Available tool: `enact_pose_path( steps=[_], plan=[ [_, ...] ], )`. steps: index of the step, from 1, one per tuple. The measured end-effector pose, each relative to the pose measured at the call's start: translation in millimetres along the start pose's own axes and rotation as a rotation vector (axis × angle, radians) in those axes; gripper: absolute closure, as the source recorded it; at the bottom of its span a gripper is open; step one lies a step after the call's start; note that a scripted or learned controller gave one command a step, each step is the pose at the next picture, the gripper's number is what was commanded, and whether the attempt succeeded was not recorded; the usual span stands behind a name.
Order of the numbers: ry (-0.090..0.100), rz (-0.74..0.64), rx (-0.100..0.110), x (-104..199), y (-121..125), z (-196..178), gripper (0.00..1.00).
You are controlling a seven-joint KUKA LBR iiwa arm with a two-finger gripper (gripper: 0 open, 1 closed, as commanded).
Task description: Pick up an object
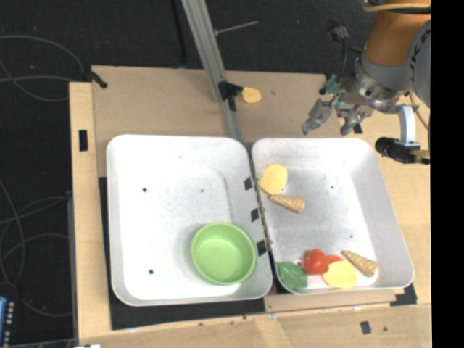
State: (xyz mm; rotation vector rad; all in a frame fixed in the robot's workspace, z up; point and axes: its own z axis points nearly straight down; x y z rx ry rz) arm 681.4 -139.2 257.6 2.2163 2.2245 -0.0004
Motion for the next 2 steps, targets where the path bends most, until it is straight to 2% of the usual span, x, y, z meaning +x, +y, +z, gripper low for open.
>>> enact_pose_path(
  steps=[1, 2],
  plan=[
    [-0.002, 0.0, 0.0, -1, 0, 0, 0.0],
    [-0.003, 0.005, 0.004, -10, 2, 45, 0.0]
  ],
)
